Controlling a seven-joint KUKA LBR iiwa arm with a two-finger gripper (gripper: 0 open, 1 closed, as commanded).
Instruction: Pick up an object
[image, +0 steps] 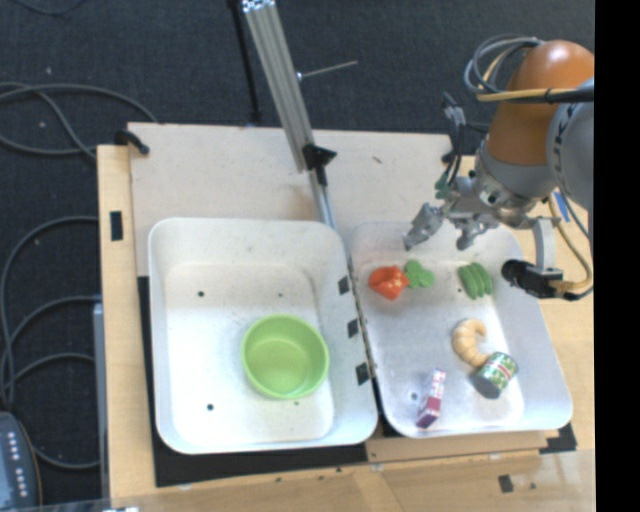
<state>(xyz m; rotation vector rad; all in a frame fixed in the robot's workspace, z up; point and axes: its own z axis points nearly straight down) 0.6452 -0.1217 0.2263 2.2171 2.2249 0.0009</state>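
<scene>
Dark carpet with loose cables surrounds the pale tabletop (230, 170), which carries two shallow white bins side by side. From the camera view, the left bin (200, 260) holds a lime-green bowl (285, 356) near its front, and the right bin (540, 390) holds everything else worth reaching for: a red tomato-like piece (388, 282) touching a small green leafy piece (420, 274), a green ridged vegetable (476, 279) further right, a pale curled pastry shape (468, 339) resting against a small green-labelled can (496, 372), and a little pink and white carton (432, 399) near the front rim. My gripper (445, 233) hangs over the far edge of the right bin, its two fingers spread apart with nothing between them, above and between the red piece and the green ridged vegetable. I judge that I am at the approach step: no object is chosen by contact yet, and nothing is lifted. The nearest candidates are the red piece and the ridged vegetable, both just toward the front of where I hover. The next move, as I see it, calls for shifting over one of them, turning my wrist so the fingers straddle its narrow side, and descending until they flank it before closing. The red piece sits against its green neighbour, so a careless descent could nudge both; the ridged vegetable lies alone and looks the cleaner target.
</scene>
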